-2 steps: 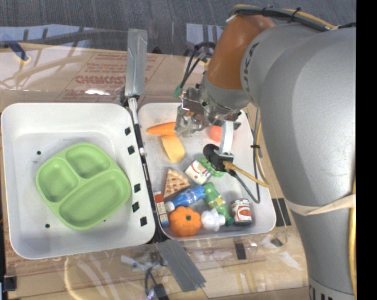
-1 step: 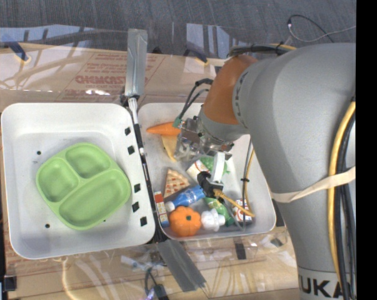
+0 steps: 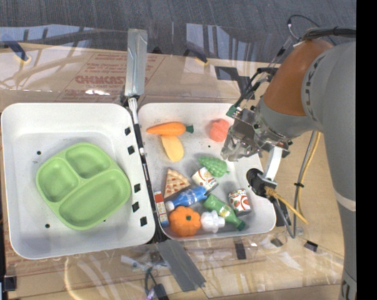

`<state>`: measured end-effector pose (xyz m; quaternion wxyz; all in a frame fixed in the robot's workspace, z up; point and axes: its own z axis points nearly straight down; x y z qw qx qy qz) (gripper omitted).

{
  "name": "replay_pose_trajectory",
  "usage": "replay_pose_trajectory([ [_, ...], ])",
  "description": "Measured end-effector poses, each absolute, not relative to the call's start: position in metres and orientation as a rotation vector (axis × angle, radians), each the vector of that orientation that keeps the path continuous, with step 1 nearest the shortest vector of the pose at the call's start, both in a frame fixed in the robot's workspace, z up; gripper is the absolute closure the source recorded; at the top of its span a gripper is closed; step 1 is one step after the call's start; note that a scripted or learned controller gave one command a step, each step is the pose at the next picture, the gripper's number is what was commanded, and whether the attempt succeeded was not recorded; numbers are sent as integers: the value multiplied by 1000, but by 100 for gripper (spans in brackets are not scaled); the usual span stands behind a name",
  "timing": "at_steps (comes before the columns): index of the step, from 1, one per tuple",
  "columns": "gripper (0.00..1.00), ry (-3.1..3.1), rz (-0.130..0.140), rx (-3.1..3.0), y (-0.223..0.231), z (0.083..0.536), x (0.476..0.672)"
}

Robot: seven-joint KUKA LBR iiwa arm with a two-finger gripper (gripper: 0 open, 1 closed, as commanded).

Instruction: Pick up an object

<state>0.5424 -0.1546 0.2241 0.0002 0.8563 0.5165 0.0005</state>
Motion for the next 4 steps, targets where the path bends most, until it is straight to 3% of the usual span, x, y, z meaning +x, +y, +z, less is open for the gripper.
replay_pose_trajectory([
  [1, 0, 1404, -9, 2817, -62, 190, 567],
  [2, 100, 1415, -15, 2816, -62, 199, 567],
  [3, 100, 1801, 1, 2574, -70, 317, 547],
  [4, 0, 1802, -1, 2574, -69, 316, 547],
])
